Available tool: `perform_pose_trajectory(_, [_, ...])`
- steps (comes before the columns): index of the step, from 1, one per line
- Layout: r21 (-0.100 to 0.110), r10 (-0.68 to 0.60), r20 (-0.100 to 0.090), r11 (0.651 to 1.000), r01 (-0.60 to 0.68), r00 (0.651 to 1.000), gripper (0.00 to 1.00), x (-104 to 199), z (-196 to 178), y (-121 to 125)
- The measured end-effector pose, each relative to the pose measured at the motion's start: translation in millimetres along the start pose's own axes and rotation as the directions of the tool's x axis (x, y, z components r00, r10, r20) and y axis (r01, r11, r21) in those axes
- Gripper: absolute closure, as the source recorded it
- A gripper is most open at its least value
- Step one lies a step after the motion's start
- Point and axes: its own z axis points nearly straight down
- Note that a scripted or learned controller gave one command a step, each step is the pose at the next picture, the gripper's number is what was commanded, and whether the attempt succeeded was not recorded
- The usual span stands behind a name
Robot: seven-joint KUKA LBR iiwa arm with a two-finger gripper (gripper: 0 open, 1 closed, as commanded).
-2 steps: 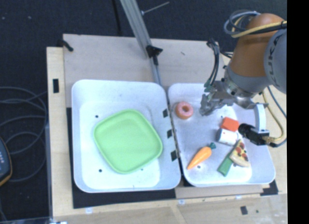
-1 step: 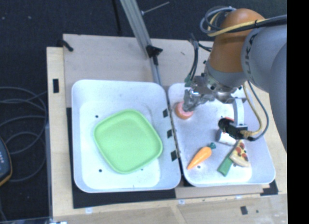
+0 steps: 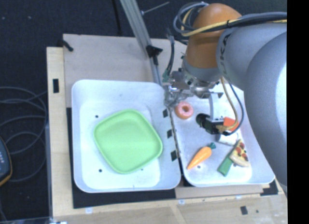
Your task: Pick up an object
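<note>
My gripper (image 3: 174,96) hangs over the rim between the two bins, at the upper left of the right bin (image 3: 260,170). A pink donut (image 3: 184,110) lies in that bin just below and to the right of the gripper, close to it but not visibly held. Lower down in the same bin lie an orange carrot (image 3: 200,156), a green block (image 3: 225,165) and a pizza slice (image 3: 239,154). The arm's grey and orange body hides the bin's upper right part.
The left bin (image 3: 84,102) holds a light green square plate (image 3: 127,140) near its middle. A slanted metal rail (image 3: 137,22) runs from the top down to the bins' shared edge. A small orange piece (image 3: 230,121) lies by the right bin's middle.
</note>
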Motion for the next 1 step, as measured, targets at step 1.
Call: perform_pose_trajectory(1, [0.0, 0.001, 0.0, 1.0, -0.001, 1.0, 1.0, 41.9, 1.3, 27.0])
